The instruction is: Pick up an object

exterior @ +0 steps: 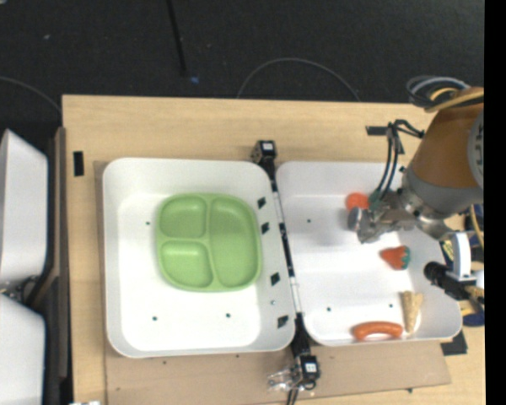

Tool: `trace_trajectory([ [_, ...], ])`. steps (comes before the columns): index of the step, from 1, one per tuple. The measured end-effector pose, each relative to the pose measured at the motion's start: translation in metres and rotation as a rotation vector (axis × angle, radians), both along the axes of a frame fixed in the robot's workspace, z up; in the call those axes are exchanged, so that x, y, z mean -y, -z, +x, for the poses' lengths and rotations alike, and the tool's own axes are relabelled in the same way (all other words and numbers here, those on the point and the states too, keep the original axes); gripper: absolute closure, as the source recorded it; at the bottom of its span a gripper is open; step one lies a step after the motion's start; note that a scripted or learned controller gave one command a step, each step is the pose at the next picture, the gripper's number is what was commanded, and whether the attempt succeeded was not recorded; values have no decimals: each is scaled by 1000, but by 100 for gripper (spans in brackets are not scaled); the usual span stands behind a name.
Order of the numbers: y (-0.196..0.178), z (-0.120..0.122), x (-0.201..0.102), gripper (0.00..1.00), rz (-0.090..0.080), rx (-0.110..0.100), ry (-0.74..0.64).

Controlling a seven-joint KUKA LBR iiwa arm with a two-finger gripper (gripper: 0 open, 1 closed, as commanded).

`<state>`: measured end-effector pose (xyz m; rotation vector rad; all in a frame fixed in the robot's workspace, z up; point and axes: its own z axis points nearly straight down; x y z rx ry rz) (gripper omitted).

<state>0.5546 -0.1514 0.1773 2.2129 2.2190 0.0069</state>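
- A green divided plate (209,241) is seen lying flat in the left bin (126,310) on the desk (194,125).
- The right bin (320,192) is set just beside it.
- An orange sausage-shaped piece (377,332) is found by the near rim.
- A small orange object (356,201) is seen just beside the gripper (364,224), which is lowered into the bin; whether the fingers are apart or together cannot be told.
- A red-orange piece with a green tip (395,258) and a tan wedge (412,310) are placed further right.

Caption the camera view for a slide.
Gripper low in right bin among small food items; green divided plate sits in left bin.
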Motion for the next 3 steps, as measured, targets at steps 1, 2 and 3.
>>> trace_trajectory([
  [1,-59,-6,-4,100,0,0,-1],
  [2,-112,-4,-3,100,0,-2,-2],
  [3,-97,9,-43,100,2,-8,-2],
])
